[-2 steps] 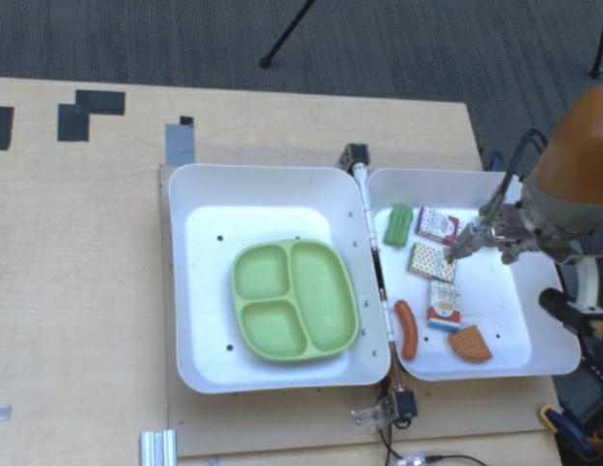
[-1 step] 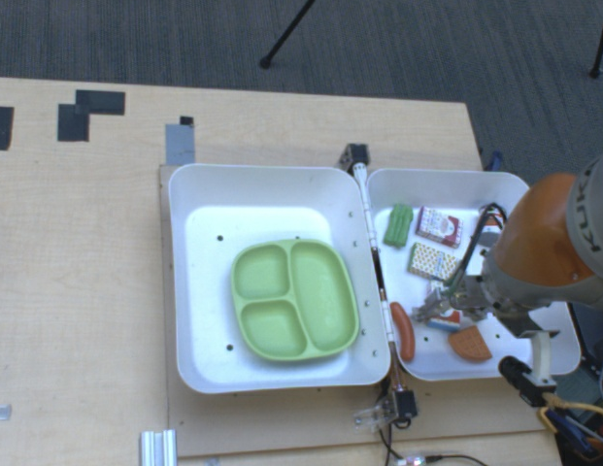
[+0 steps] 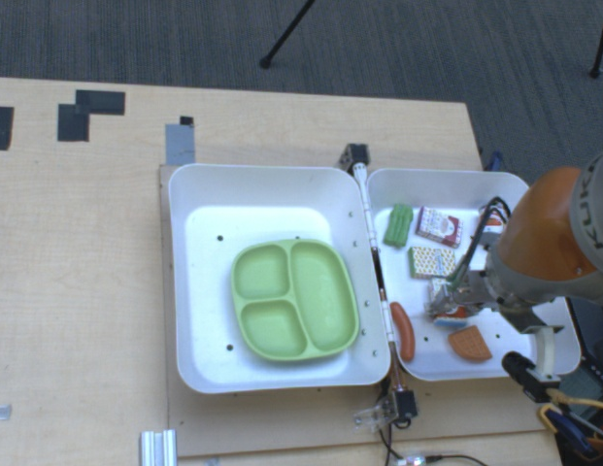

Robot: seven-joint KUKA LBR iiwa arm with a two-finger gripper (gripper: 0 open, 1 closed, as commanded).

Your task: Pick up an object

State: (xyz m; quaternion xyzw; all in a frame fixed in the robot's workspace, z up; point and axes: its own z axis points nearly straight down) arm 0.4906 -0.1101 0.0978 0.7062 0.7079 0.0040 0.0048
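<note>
Above the right-hand bin (image 3: 495, 184), the grey arm with its orange band (image 3: 544, 226) is seen reaching in from three o'clock, its gripper (image 3: 449, 304) lowered over the bin's middle; whether it is spread wide, drawn narrow or closed on anything cannot be told from this angle. Several small objects are scattered across that bin. A green block (image 3: 399, 224) is placed toward eleven o'clock, with a red-and-white packet (image 3: 438, 225) just beside it toward twelve. A patterned card (image 3: 433, 260) is laid below them, near the gripper. A red sausage-shaped piece (image 3: 404, 330) is set along the bin's edge at about eight o'clock, and an orange wedge (image 3: 470, 344) is found toward six o'clock, just below the gripper. A small multicoloured item (image 3: 454, 309) is partly covered by the gripper, and contact between them cannot be judged. At nine o'clock from this group, the left-hand bin (image 3: 199, 260) is occupied by a pale green divided plate (image 3: 295, 299) with three compartments. Both bins are borne on a light wooden bench (image 3: 78, 260).
</note>
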